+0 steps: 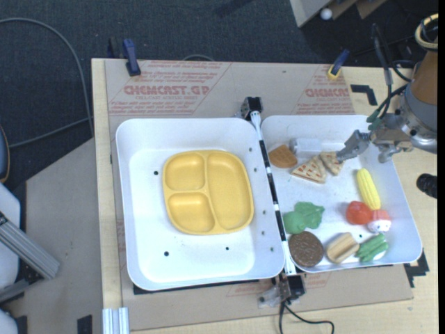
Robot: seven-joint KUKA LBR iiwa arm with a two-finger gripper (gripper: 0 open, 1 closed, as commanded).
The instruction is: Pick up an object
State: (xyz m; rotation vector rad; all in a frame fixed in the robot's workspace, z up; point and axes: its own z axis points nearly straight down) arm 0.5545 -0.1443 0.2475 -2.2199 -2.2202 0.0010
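Nothing is lifted yet: the gripper (350,147) hangs low over the right bin (410,207) beside the sandwich wedge (329,163); its state cannot be told.

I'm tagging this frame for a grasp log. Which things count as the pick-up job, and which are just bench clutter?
Job: gripper; toy foods in the right bin: corn cob, pizza slice, tomato, green leaf, chocolate cookie, hot dog bun.

Clutter: yellow divided plate, left bin, blue clamps.
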